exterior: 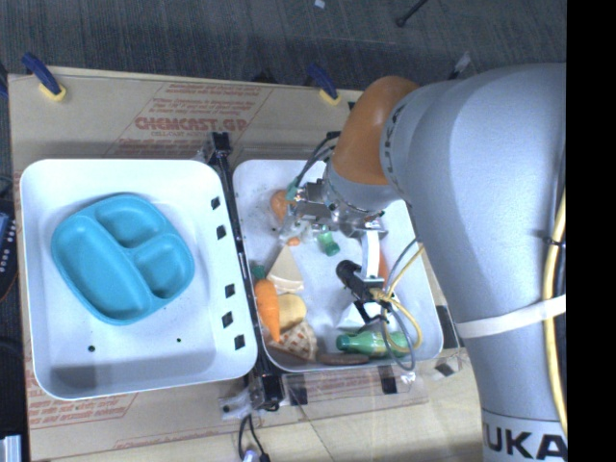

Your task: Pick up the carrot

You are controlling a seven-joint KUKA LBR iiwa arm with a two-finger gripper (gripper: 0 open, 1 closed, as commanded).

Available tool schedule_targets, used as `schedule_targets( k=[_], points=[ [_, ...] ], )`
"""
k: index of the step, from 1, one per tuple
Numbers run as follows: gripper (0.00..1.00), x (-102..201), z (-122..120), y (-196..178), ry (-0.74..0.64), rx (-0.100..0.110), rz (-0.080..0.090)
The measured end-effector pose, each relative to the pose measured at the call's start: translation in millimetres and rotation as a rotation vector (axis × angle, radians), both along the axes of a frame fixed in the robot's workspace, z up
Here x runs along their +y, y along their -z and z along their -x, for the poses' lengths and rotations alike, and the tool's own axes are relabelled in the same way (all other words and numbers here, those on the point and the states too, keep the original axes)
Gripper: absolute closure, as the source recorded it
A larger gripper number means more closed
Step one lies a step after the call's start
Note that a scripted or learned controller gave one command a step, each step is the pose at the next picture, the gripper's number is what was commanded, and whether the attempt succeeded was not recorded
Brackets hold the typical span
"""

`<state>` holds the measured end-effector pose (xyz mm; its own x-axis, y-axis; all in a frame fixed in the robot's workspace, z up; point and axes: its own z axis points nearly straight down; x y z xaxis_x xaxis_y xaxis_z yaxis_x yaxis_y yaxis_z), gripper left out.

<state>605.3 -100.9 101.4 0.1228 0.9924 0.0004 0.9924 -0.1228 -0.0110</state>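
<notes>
The carrot (pixel 267 309) is an orange, tapered piece lying along the left wall of the right bin (pixel 423 292), in its near half. My gripper (pixel 306 212) hangs low over the far part of that bin, well behind the carrot and apart from it. A small round orange item (pixel 279 203) sits right beside the gripper's left side. The grey wrist with its orange band (pixel 371 142) hides much of the bin's far right.
Around the carrot lie a pale wedge (pixel 287 269), a yellowish lump (pixel 292 308) and a tan ridged piece (pixel 299 339). A green bottle (pixel 371 341) lies at the near edge, a small green piece (pixel 329 244) mid-bin. The left bin (pixel 58 369) holds a blue divided tray (pixel 120 255).
</notes>
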Motion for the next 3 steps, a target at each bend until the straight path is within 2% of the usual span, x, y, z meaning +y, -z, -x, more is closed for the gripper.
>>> schedule_targets(
  k=[1, 2, 3],
  points=[
    [1.0, 60, -30, -142, 0.114, -0.019, -0.002],
    [1.0, 159, -23, -145, 0.164, -0.004, 0.002],
    [1.0, 150, -34, -158, 0.28, -0.005, 0.007]
  ],
)
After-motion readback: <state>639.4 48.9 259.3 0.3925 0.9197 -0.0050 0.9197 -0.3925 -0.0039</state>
